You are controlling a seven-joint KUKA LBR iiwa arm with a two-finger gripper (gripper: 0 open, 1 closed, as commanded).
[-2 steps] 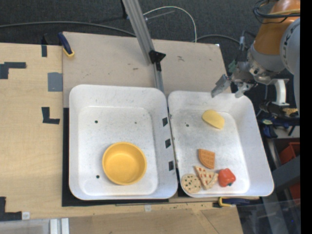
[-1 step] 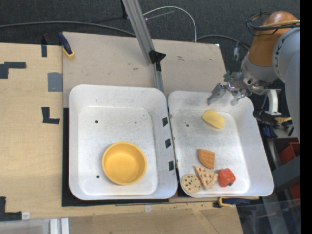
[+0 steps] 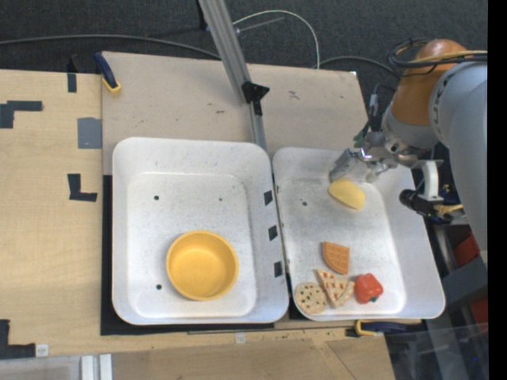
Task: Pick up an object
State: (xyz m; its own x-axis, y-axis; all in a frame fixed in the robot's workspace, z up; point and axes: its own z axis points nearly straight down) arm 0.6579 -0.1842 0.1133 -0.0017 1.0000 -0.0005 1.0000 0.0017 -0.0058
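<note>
The pale yellow, rounded lemon-like toy lies in the upper part of the right white bin, right of the frame's centre, and its smooth curved surface could let it roll or squirt sideways if the fingers close off-centre. The grey two-finger gripper sits just above it, touching or nearly so; I cannot tell whether it is parted or clamped on anything.

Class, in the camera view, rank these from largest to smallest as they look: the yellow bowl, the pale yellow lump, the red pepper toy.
1. Yellow bowl, clearly largest.
2. Pale yellow lump.
3. Red pepper toy; close to the lump in size, so these two are unsure.
</note>
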